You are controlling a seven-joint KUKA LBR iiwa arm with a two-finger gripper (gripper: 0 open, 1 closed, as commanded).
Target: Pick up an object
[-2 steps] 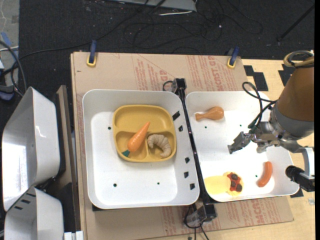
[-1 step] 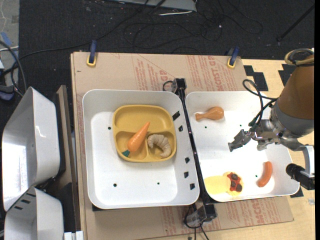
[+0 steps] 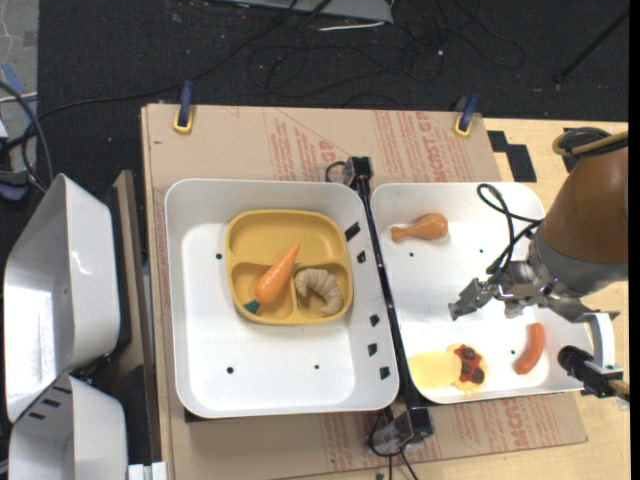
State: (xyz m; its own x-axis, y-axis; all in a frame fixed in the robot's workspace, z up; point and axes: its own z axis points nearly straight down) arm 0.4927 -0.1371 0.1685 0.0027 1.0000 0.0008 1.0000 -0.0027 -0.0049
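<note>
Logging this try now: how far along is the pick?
Nothing looks picked yet. The gripper hangs over bare floor of the right bin, with nothing visible between its fingers. The drumstick, sausage and fried egg all lie in that bin, so the grasp and lift remain.

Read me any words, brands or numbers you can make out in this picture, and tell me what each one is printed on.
Red print on the cardboard sheet under the bins: upside down and too blurred to read.
More red print along the cardboard's bottom right edge: also unreadable.
No text on the yellow plate or the white bins.
</note>
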